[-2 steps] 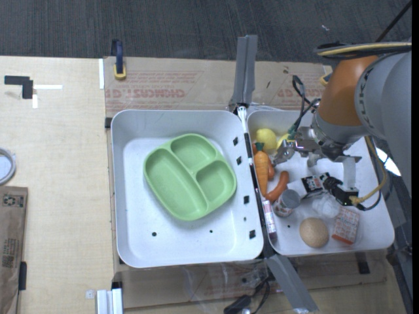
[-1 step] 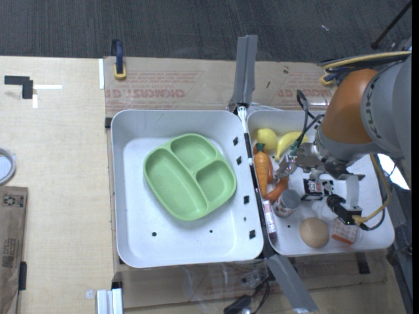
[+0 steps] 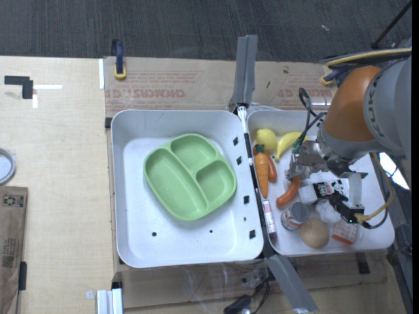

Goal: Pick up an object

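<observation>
Right now the grey two-finger gripper (image 3: 302,169) hangs low in the right white bin (image 3: 376,241), directly over the upper end of a small orange-red sausage-shaped toy (image 3: 288,193). That toy's long axis runs diagonally, down and to the left from the gripper. How far the gripper is open I cannot tell, nor whether it holds anything. An orange carrot toy (image 3: 262,169) lies just left.

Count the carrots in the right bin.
2. One carrot lies upright along the bin's left wall, below the lemon. A second carrot lies tilted beside it, under the end effector. The arm may hide more.
</observation>
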You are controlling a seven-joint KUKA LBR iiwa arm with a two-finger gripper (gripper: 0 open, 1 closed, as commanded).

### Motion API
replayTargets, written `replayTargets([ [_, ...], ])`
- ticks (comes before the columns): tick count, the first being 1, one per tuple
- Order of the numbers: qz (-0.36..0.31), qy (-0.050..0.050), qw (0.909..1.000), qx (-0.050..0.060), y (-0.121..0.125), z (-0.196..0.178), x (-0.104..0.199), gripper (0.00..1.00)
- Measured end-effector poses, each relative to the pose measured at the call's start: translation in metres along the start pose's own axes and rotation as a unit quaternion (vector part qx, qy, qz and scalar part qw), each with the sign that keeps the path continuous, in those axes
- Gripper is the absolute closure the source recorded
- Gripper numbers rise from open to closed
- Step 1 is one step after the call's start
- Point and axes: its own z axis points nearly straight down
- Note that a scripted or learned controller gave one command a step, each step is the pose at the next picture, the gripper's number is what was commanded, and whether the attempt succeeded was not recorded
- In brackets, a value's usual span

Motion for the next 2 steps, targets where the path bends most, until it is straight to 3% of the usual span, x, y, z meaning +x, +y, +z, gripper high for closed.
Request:
replayTargets([
  [1, 0.002, 0.0, 1.0, 0.0, 0.0, -0.009, -0.001, 1.0],
  [2, -0.076, 0.0, 0.9971, -0.002, -0.015, -0.091, 0.025, 1.0],
])
